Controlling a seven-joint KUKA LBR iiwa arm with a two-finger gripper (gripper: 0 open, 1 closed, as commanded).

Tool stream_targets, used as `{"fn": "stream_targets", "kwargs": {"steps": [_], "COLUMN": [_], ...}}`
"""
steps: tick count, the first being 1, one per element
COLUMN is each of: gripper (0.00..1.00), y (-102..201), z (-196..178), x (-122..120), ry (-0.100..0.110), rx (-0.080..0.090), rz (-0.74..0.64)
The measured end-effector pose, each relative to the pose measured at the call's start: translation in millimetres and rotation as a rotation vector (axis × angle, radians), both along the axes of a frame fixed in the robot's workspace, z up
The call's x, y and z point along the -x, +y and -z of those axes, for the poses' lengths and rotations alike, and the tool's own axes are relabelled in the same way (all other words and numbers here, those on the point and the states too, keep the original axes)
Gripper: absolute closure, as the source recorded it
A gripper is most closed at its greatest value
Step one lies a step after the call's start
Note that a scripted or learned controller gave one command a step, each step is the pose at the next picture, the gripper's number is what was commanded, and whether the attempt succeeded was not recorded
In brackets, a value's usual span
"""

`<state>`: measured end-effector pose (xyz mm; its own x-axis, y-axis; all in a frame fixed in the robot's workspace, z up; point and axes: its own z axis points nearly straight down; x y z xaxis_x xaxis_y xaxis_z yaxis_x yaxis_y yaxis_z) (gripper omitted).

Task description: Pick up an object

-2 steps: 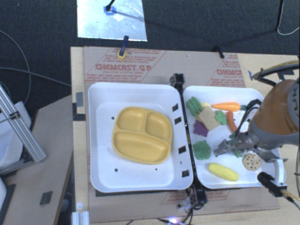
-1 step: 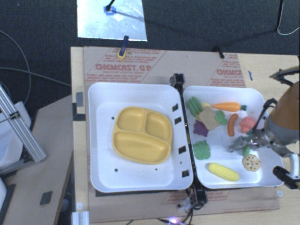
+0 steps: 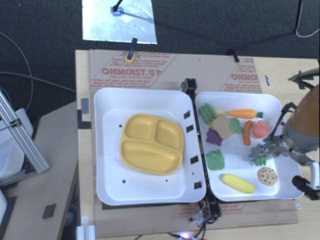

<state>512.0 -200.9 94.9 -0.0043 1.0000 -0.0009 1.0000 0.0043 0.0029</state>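
A: Object candidates, right bin (image 3: 280,104): carrot (image 3: 243,113) along the upper edge, sausage (image 3: 247,132) below it, pinkish-red round fruit (image 3: 260,129) just right of the sausage. Tan slice (image 3: 223,126) and purple grapes (image 3: 214,137) centre-left, green pod (image 3: 206,113) upper left. Green leafy piece (image 3: 215,159) lower left, corn cob (image 3: 238,183) along the bottom edge, cookie (image 3: 267,176) lower right.

B: Gripper position?

A: Gripper (image 3: 261,154) sits low in the right half of that bin, above the cookie and below the round fruit. A green item (image 3: 259,159) shows right at its tip, touching it.

B: Pinching it?

A: Cannot tell. The fingertips are too small and dark to separate, so whether the green item is between them is unclear.

B: Arm?

A: Grey body with orange band (image 3: 307,116) enters from the frame's right edge.

B: Left bin?

A: Left bin (image 3: 107,109) holds a yellow divided plate (image 3: 151,143), three compartments, lying flat near the centre. Both bins rest on a cardboard sheet (image 3: 165,69) on the tabletop (image 3: 60,134).
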Motion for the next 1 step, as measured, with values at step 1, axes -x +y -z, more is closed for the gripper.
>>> {"fn": "stream_targets", "kwargs": {"steps": [1], "gripper": [1.0], "y": [36.4], "z": [-123.7], "x": [-13.4], "ry": [-0.011], "rx": [0.001], "rz": [-0.005]}}
